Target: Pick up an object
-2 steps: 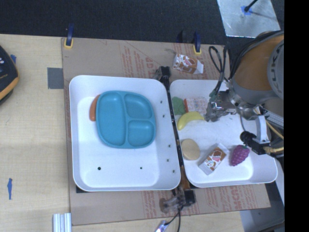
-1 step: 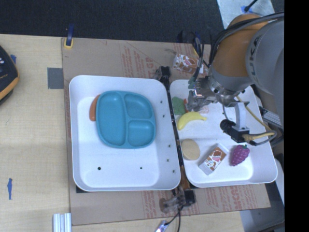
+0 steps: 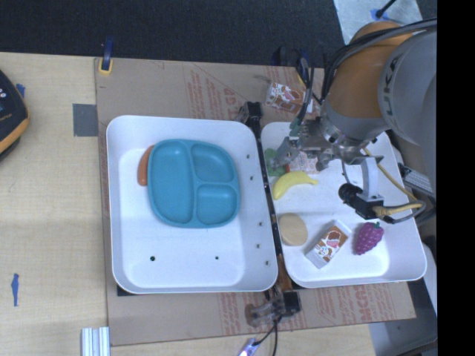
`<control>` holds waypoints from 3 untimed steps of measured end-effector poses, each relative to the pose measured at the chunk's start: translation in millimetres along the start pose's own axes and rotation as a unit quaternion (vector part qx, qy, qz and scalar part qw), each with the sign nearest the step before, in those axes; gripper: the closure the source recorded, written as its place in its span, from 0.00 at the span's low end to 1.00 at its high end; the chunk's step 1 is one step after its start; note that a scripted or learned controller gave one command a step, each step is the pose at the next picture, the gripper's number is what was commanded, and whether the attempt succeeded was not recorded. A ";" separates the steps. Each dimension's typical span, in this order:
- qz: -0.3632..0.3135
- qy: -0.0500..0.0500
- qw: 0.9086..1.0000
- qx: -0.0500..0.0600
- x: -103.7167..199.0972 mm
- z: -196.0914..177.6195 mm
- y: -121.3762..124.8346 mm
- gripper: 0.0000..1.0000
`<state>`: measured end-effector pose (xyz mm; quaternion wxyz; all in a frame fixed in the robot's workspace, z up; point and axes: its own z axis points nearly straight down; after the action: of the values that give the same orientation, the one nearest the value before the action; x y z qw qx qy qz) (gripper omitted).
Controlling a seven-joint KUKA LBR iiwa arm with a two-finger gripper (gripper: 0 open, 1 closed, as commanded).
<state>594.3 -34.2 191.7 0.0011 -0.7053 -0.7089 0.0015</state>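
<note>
Left bin point(image 3: 126, 199): blue plate point(image 3: 194, 182). Right bin point(image 3: 404, 262): banana point(image 3: 292, 183) just below-left of the gripper point(image 3: 300, 153), fingers' state unclear; cookie point(image 3: 292, 230), small carton point(image 3: 327, 245), grapes point(image 3: 367, 237) nearer the front.

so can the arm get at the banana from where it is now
Probably yes. The banana lies uncovered in the right bin, and the gripper hangs just above it. A green item sits close on its left, which may crowd a grasp.
</note>
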 end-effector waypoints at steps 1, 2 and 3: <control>0.001 0.000 1.000 -0.001 -21.0 -0.5 21.1 0.00; 0.001 -0.001 1.000 0.000 -67.2 99.3 48.3 0.00; 0.001 0.000 1.000 -0.001 -59.6 99.0 62.3 0.00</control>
<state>656.5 -93.5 92.5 0.0004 -0.7058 -0.7084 0.0006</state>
